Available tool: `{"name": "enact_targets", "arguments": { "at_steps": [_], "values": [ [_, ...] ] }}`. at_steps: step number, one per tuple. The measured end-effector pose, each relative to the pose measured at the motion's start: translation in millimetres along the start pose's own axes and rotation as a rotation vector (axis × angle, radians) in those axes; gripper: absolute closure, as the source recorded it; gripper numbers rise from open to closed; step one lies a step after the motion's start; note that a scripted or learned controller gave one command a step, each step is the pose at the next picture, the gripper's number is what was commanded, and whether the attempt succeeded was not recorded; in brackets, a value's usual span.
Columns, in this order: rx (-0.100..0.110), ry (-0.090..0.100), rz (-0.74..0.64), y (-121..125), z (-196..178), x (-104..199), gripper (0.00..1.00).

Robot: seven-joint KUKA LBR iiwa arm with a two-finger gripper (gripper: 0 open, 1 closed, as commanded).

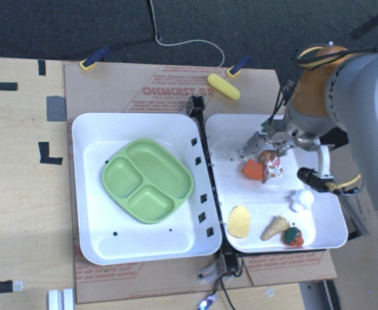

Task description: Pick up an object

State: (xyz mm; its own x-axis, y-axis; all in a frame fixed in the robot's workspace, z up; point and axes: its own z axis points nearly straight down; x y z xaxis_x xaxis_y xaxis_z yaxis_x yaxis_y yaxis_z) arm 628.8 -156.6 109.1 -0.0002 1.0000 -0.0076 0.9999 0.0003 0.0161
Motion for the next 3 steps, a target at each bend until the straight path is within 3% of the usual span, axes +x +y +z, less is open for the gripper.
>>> {"name": "enact_targets", "arguments": {
  "at_steps": [1,2,3],
  "values": [
    [-0.005,-0.005,-0.003,1,-10,0,1.0],
    [-0.006,-0.004,-0.002,1,-10,0,0.0],
    [-0.009,-0.002,0.0,-11,5,36,0.0]
  ]
}}
